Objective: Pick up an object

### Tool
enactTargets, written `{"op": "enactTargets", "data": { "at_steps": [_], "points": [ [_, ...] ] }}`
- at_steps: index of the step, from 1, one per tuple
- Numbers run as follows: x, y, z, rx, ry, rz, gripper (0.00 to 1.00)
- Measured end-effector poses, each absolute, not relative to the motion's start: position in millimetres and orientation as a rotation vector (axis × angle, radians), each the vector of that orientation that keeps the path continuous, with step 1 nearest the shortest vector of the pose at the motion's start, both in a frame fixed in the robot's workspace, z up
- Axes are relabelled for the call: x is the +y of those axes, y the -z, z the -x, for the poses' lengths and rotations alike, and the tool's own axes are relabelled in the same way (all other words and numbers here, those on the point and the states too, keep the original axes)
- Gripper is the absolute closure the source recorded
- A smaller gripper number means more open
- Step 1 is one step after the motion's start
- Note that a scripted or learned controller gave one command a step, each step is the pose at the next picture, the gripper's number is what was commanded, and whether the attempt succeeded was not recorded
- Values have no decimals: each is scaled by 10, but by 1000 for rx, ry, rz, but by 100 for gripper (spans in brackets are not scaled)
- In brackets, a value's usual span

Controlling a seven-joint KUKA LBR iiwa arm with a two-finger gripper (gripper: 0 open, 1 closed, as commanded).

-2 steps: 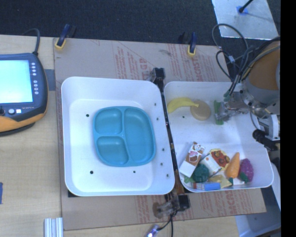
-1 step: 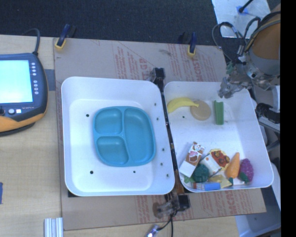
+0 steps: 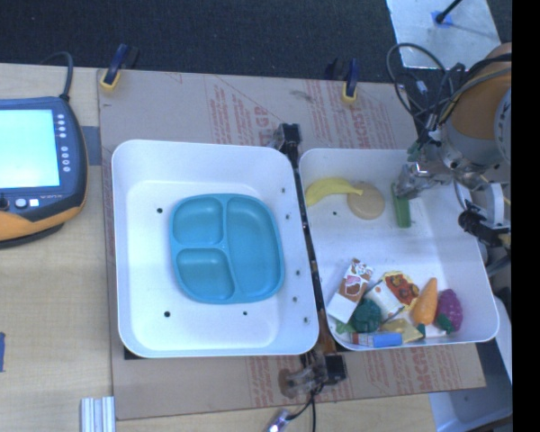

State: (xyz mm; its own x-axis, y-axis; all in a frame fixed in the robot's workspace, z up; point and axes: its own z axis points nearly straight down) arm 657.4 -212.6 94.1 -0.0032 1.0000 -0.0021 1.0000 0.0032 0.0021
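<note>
My gripper (image 3: 409, 187) hangs over the back of the right bin (image 3: 459, 241), reaching in from the right. A short green stick (image 3: 402, 212) points down from between its fingers, and the fingers look shut on its top end. Just to its left lie a tan round disc (image 3: 367, 202) and a yellow banana (image 3: 333, 189). At the bin's front edge sits a heap of toy food: a small carton (image 3: 353, 282), a pizza slice (image 3: 400, 288), a carrot (image 3: 424, 301), purple grapes (image 3: 449, 310) and a dark green piece (image 3: 367, 316).
The left bin (image 3: 135, 241) holds a blue divided plate (image 3: 226, 247). A teach pendant (image 3: 27, 165) lies on the bench at the far left. Cables (image 3: 423, 70) loop behind the arm at the upper right. Clamps stand at the board's back edge.
</note>
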Motion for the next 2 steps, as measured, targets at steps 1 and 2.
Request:
{"op": "enactTargets", "data": {
  "at_steps": [1, 2],
  "points": [
    [-1789, -940, -6574, 2228, 1, -2214, 0],
    [-1528, -942, -6490, 2228, 2, -2213, 0]
  ]
}}
